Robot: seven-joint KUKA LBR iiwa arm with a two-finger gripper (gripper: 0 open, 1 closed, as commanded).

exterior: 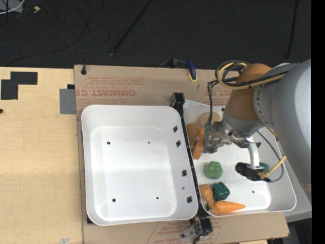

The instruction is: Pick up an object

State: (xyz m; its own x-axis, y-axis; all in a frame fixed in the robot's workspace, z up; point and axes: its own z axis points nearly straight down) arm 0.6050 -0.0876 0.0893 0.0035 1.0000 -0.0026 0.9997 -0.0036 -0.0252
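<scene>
My gripper (209, 142) reaches down into the right bin (277, 200), close to its left wall, right beside an orange-brown object (195, 138) that lies along that wall. A pale tan object (207, 118) sits just behind the gripper. A green ball (214, 170) lies below the gripper, apart from it. At the front of the bin are a dark teal block (221, 190), an orange carrot (228, 206) and a small orange piece (205, 192). The wrist hides the fingertips.
The left bin (133, 164) stands beside the right one, with a black divider (185, 146) between them. The arm's grey body and orange band (254, 85) cover the right bin's back right. A black cable fitting (250, 171) hangs over the bin's middle.
</scene>
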